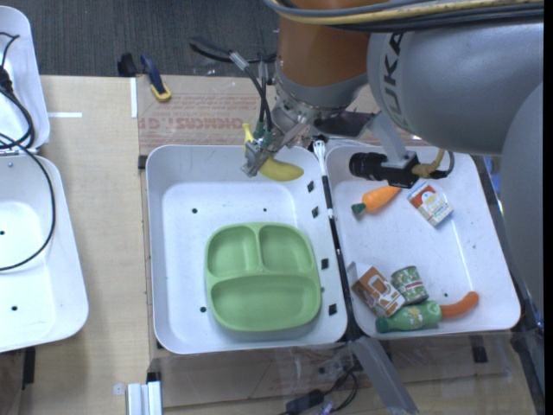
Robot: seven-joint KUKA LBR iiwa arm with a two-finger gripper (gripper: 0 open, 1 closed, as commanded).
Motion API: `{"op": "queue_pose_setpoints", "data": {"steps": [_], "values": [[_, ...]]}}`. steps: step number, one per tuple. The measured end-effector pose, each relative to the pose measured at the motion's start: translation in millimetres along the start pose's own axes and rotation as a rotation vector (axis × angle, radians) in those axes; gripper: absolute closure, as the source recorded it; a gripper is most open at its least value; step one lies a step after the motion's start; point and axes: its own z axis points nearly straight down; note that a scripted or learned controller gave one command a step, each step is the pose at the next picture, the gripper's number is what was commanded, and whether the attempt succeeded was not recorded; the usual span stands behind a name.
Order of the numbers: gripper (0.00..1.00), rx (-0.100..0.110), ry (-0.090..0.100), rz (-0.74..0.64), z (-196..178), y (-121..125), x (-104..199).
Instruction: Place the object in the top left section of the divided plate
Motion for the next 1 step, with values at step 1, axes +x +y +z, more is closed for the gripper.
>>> {"op": "queue_pose_setpoints", "data": {"steps": [1], "values": [[1.00,-0.001,-0.001,-0.168,-0.7,24.9,-3.7]]}}
